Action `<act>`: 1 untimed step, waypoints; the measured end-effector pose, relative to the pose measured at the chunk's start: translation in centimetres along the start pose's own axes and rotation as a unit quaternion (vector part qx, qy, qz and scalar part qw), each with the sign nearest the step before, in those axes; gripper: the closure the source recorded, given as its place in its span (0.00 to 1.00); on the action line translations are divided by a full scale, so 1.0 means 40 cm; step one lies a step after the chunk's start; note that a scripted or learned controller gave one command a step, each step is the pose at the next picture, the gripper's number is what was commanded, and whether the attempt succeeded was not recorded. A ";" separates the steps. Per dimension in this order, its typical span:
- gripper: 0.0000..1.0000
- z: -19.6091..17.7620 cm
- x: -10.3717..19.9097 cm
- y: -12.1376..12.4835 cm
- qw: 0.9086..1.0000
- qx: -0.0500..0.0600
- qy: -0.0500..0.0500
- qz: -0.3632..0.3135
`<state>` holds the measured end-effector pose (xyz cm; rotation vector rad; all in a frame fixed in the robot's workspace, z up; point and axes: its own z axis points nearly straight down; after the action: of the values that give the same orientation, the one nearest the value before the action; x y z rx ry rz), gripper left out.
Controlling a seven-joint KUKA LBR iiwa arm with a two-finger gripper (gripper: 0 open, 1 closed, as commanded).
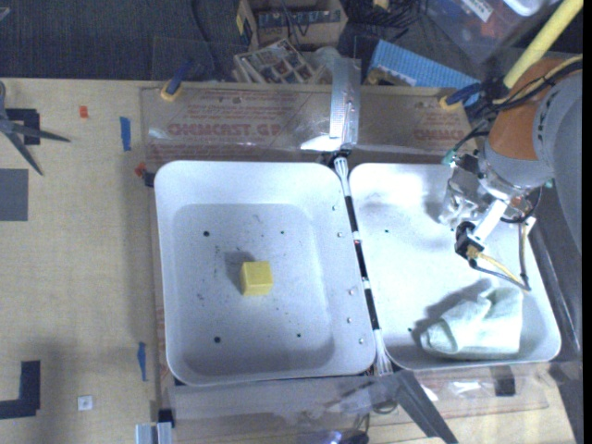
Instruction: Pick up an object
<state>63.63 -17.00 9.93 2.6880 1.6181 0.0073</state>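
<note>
As the end effector (460,213) hung over the right bin (398,257), its opening could not be told.

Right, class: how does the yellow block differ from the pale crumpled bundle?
The yellow block is bright and square-edged; the pale crumpled bundle is whitish and shapeless. The block is smaller than the bundle. The block lies in the view's left bin, the bundle in the right bin. Both rest on bin floors.

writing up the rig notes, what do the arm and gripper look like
The arm is bulky, rounded and grey, with an orange band above the wrist. The gripper is small, pale metal, and thin cables loop beside it.
</note>
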 end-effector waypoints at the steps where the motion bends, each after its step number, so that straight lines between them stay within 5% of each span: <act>1: 1.00 -0.162 -0.097 0.012 0.968 0.003 -0.002 0.250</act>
<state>62.21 -20.63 16.41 3.0109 0.8950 -0.0012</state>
